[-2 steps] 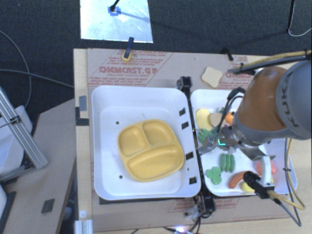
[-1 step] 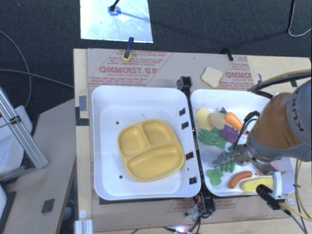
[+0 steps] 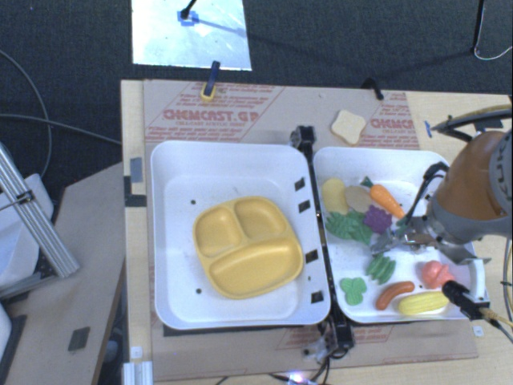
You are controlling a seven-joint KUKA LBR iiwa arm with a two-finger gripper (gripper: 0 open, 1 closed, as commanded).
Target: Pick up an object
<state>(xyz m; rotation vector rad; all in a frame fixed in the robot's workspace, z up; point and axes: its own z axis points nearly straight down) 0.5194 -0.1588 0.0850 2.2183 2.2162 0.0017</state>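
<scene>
I see two white bins: the left bin holds a yellow tray, the right bin toy food. My gripper hovers there, jaws apparently open (hard to judge), empty, just above a green pickle lying diagonally.

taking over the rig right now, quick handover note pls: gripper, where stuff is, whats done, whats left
Gripper: low in the right bin, fingers among the toy food by the green leafy piece and purple piece; grasp not visible.
Things: carrot, sausage, yellow corn, green pieces in the right bin; yellow divided plate in the left bin; toast slice on the bench.
Done: arm is down at the pile.
Left: grasp one object and lift it.
</scene>
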